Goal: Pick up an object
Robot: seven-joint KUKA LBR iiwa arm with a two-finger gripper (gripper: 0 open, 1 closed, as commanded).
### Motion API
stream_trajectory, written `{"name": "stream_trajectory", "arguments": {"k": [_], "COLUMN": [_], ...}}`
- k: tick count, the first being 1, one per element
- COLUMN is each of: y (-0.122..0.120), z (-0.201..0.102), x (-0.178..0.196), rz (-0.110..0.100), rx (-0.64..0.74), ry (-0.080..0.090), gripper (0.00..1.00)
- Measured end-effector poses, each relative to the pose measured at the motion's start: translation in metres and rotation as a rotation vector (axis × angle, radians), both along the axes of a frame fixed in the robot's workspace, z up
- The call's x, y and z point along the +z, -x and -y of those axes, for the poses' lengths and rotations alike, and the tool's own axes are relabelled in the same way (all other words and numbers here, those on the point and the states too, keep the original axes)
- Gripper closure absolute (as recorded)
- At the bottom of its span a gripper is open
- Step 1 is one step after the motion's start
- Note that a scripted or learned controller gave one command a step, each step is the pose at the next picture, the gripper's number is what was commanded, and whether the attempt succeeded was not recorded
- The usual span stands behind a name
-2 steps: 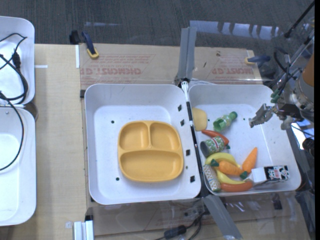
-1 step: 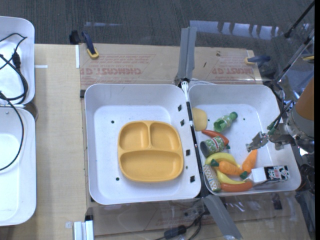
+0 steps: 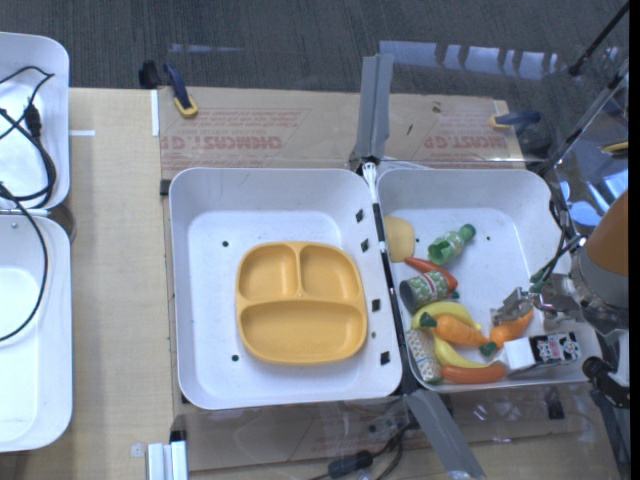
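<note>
The right bin (image 3: 468,200) holds a heap of toy food: a green bottle (image 3: 452,243), a pale yellow piece (image 3: 398,236), a red chili (image 3: 430,265), a green can (image 3: 428,288), a banana (image 3: 447,317), a carrot (image 3: 463,334) and a reddish sausage (image 3: 472,373). A small orange piece (image 3: 511,321) lies right under my gripper (image 3: 522,306), which hangs low over the bin's right side. Whether the gripper touches that piece is unclear. A black-and-white carton (image 3: 545,350) lies just below the gripper.
The left bin (image 3: 200,268) holds a yellow divided plate (image 3: 300,301). A grey divider post (image 3: 374,108) rises between the bins at the back. Cardboard covers the bench behind. White tubs with black cables stand at far left (image 3: 25,168).
</note>
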State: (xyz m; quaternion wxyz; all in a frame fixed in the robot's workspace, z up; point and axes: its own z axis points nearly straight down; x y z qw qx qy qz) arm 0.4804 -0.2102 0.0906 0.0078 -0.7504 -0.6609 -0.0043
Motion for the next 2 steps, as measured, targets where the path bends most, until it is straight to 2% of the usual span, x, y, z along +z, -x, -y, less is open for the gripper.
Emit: {"name": "stream_trajectory", "arguments": {"k": [1, 2], "y": [-0.002, -0.042], "z": [0.002, -0.053], "x": [0.010, 0.101], "rz": [0.008, 0.003], "rx": [-0.004, 0.054], "ry": [0.009, 0.018], "gripper": [1.00, 1.00]}}
